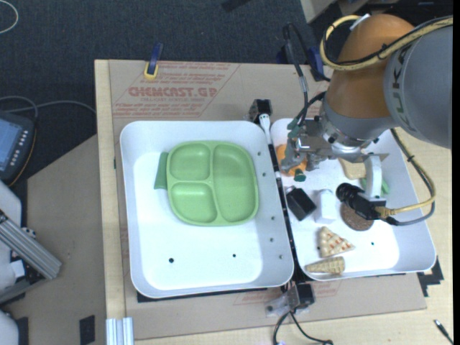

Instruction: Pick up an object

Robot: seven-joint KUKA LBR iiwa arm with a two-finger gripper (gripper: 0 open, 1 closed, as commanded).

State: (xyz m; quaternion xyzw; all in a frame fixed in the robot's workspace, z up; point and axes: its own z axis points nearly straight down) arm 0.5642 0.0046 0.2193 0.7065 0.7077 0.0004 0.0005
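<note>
Counter (108, 192) carries two white bins side by side. Arm (374, 63) reaches in from the right and hangs over the right bin (425, 254), covering much of its far half.

Gripper (296, 152) sits low at the right bin's far left corner, close to the wall shared with the left bin (144, 264). Wrist body blocks the view down onto it; cannot tell whether the fingers are open or closed.

Orange object (291, 167) lies in the right bin directly at the gripper's tip, on its near side, up against the left wall. It looks to be touching or just beside the tip; not clear that it is gripped. Partly hidden, so shape unclear.

Other things in the right bin:
- black block (300, 203), just nearer than the orange object, tilted, close to the left wall
- white cylinder (328, 207), just right of the block
- tan wedge (333, 242), patterned, toward the near side
- second tan piece (325, 266), resting at the near rim

Left bin: green divided plate (212, 182), three compartments, lying flat in the far half, well apart from the gripper.
</note>
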